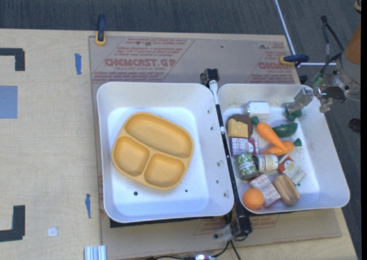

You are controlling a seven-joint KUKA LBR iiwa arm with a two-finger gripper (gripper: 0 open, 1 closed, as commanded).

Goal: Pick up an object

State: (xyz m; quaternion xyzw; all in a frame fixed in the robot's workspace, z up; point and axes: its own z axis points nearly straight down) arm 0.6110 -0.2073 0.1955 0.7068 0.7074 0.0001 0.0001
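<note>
My gripper (312, 100) hangs over the far right corner of the right bin (335, 181). Its two grey fingers (299, 100) stand apart with nothing between them, so it is open. Below and to its left the bin holds a pile of toy food: a white block (258, 108), a carrot (268, 134), a green vegetable (286, 129), a brown and yellow piece (238, 127), a small can (246, 165), a jar (267, 163), a bread roll (286, 189) and an orange (253, 198). A dark green bit (293, 114) lies just under the left finger.
The left bin (109, 190) holds a yellow three-compartment plate (152, 150). A black divider with a clamp (211, 76) runs between the bins. A blue-handled clamp (293, 58) and a thin white rod (281, 6) stand behind the right bin, near the arm.
</note>
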